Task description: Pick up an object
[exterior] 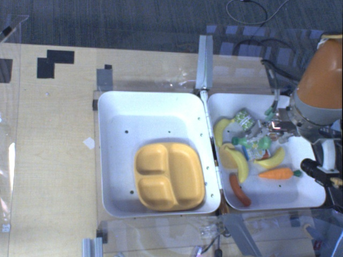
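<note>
The right bin (300, 197) holds a heap of toy food: a yellow banana (221, 129) near its left wall, a second banana (241, 165) below it, a third banana (273, 158), an orange carrot (276, 174), a red sausage (239, 190) and a green-and-white packet (244, 119). My gripper (266, 134) hangs low over the middle of that heap, above small green and blue pieces (251, 142). The arm with its orange band (321, 71) comes in from the right.
The left bin (120, 116) carries a yellow compartment tray (169, 175) in its lower middle. A metal divider post (204, 60) stands between the bins at the back. Black cables (276, 68) trail behind the right bin.
</note>
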`<state>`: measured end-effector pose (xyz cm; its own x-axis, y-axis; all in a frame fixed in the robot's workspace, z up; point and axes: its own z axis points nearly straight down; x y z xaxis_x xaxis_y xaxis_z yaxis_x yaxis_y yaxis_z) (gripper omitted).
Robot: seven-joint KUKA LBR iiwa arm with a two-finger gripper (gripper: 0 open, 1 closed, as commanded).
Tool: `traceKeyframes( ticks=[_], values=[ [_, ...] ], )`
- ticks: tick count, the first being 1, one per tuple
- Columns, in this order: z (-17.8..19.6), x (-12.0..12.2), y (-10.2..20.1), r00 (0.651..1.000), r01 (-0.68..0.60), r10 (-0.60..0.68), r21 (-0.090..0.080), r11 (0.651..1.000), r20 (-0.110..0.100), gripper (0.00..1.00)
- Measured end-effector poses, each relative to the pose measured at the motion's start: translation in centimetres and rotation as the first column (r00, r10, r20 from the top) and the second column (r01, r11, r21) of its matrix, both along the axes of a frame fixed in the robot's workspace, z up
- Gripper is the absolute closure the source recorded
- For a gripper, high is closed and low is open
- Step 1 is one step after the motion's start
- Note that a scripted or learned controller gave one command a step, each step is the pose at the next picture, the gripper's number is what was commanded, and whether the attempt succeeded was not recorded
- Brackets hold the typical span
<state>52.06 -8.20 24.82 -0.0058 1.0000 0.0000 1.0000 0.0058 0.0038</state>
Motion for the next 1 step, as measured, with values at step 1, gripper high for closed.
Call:
traceKeyframes(
  ticks=[1],
  values=[
    [1.12,0.17,0.06,1.0,-0.003,0.003,0.0,1.0,0.005,1.0]
  ],
)
